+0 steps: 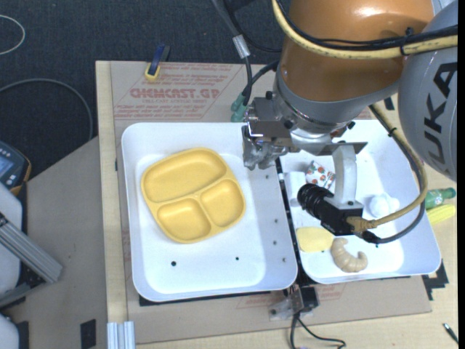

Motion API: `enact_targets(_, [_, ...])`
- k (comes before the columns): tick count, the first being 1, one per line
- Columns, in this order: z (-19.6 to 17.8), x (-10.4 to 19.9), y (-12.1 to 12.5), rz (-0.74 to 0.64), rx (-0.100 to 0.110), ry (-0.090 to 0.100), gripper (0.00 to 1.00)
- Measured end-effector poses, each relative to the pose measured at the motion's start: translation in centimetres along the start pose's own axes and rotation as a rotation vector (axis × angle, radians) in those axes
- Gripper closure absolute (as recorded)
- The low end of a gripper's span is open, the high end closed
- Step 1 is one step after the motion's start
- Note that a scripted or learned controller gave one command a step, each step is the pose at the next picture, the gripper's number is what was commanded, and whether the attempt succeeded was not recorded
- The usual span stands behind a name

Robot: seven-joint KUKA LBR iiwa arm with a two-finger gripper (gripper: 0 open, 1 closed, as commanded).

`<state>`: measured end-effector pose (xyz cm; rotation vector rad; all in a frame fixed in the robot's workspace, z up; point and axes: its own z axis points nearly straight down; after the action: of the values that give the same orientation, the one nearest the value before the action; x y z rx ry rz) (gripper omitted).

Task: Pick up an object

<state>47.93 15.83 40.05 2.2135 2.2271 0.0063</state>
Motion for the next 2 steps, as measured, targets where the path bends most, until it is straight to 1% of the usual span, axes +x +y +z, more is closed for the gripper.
enact_targets(1, [3.3, -1.0, 5.5, 0.009, 0.002, -0.003, 1.00])
enact_targets(2, [5.6, 1.1, -0.3, 0.002, 0.012, -0.002, 1.00])
